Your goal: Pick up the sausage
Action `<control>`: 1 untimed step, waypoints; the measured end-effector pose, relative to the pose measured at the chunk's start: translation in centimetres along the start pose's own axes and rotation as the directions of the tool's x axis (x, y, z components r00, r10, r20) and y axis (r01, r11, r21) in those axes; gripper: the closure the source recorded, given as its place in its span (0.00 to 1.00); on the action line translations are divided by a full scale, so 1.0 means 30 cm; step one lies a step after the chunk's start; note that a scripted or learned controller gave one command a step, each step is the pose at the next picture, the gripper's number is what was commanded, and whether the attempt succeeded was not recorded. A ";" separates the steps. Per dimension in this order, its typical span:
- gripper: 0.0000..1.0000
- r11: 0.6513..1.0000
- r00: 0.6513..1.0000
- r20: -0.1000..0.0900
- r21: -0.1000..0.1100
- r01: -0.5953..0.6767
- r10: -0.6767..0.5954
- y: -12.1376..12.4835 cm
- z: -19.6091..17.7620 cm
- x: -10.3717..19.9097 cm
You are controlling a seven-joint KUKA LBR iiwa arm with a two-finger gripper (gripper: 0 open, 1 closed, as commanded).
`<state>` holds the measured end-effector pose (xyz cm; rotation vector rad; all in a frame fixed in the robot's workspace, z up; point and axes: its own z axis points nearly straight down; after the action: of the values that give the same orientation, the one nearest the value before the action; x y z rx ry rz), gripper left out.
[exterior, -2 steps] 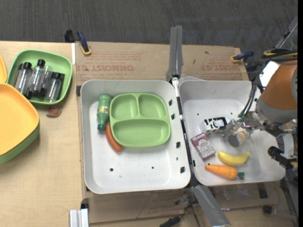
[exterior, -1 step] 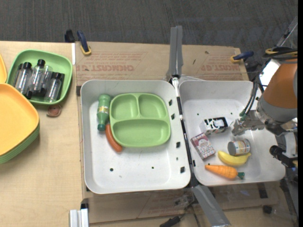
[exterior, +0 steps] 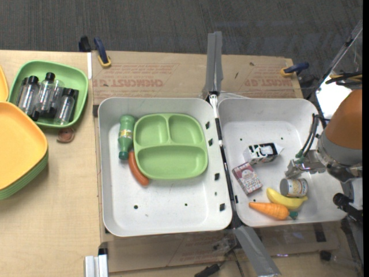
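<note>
Nearest to you, along the front of the right bin (exterior: 328, 215), lie a toy carrot (exterior: 270, 210) and a yellow banana (exterior: 286, 199), touching or nearly so, with a small can (exterior: 293, 187) just behind the banana. To their left you see a pink card packet (exterior: 248, 178), and behind it a small black-and-white carton (exterior: 263, 152).

Your hand (exterior: 304, 167) sits over the right side of that bin, just above the can, with the orange band (exterior: 347, 123) of the arm behind it at the view's right edge. Whether it is open or closed cannot be made out at this size; nothing is visibly between its tips.

Your sausage (exterior: 138, 168) is in the left bin (exterior: 167, 215), well apart from the hand. It lies slanted on the bin floor against the lower left corner of the green divided plate (exterior: 170, 146), just below a green bottle (exterior: 125, 135) that lies along the plate's left edge.

On the worktop (exterior: 63, 212) further left you have a stack of yellow plates (exterior: 20, 154) and a green tray (exterior: 49, 91) holding several small dark-capped bottles (exterior: 46, 98).
</note>
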<state>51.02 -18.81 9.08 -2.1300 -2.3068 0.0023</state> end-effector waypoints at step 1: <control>1.00 0.996 0.996 0.000 -0.001 0.093 -0.093 -0.089 -0.001 0.018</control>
<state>48.30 -18.49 9.11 -2.0202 -2.4035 0.0012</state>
